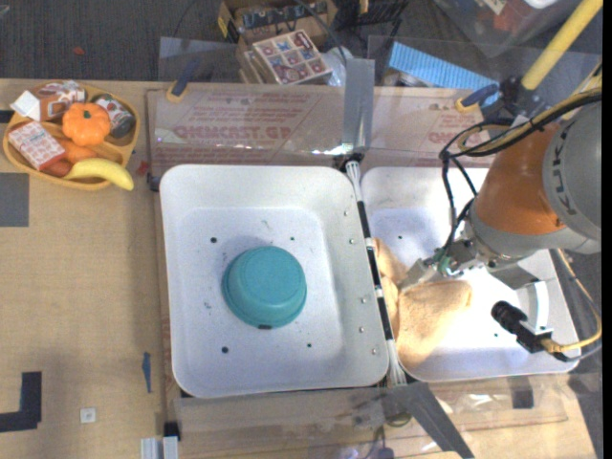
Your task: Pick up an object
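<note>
— Where are the jaws [442, 266]?
— Low in the right bin [421, 208], at the tan cloth's [430, 316] top edge; whether they're apart or together, I cannot tell.
— What's nearby?
— A teal bowl [265, 286] sits upside down in the left bin [191, 208]; a fruit plate [67, 142] rests on the surface's far-left corner.

Pretty clearly a robotics lab: grey and orange arm [535, 194] over two white bins [191, 208] on a wooden bench [76, 314], loose cables [454, 175], cardboard boxes [277, 22] piled behind.
</note>
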Robot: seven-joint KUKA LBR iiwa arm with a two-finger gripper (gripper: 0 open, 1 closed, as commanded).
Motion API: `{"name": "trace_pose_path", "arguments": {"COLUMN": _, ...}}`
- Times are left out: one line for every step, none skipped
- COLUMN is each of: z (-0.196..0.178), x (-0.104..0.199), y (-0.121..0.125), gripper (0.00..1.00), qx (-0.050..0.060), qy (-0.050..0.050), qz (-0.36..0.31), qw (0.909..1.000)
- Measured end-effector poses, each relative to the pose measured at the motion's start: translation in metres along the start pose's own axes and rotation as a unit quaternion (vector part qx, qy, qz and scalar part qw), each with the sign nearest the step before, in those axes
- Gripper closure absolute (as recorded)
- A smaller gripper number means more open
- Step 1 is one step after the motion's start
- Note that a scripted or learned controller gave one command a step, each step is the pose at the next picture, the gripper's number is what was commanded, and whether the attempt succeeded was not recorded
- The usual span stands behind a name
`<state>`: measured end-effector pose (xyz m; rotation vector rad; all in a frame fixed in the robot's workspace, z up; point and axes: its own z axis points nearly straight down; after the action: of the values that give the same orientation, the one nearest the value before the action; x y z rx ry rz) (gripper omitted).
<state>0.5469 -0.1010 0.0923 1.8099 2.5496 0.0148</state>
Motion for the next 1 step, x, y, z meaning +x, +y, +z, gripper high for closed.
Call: {"name": "trace_pose_path", "arguments": {"z": 0.0007, "x": -0.0015, "y": 0.0080, "gripper": 0.00, "qx": 0.002, "qy": 0.000, "qz": -0.005, "qw": 1.0000}}
